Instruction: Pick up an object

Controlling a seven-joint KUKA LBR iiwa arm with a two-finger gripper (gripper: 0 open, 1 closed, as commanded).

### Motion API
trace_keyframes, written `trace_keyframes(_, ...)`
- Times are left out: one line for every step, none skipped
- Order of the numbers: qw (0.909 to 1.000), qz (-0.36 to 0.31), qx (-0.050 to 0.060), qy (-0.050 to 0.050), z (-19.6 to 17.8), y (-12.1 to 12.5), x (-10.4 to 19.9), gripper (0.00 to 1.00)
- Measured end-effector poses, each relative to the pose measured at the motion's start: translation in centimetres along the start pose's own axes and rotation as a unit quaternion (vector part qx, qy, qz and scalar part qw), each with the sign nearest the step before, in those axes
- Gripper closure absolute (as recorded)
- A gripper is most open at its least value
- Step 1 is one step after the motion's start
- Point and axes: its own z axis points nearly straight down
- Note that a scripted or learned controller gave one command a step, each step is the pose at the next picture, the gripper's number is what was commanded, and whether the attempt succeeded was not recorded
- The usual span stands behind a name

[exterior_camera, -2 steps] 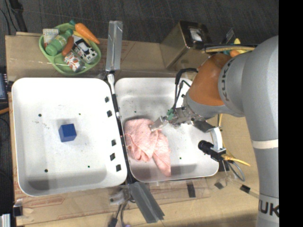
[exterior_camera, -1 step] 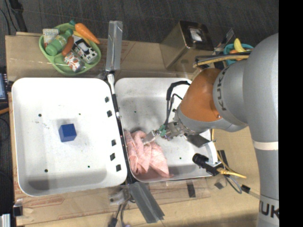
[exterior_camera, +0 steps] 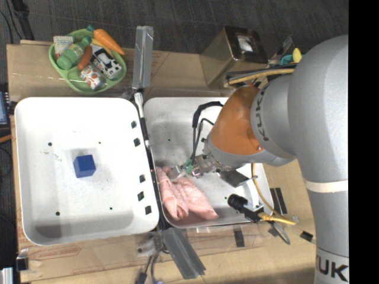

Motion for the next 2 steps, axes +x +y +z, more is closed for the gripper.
trace_keyframes(0.9999,-0.014,-0.001,-0.001,0.0,-2.8,0.8,0.00)
trace_keyframes(0.9999,0.014,0.000,0.002,-14.3,-3.9,1.6,0.00)
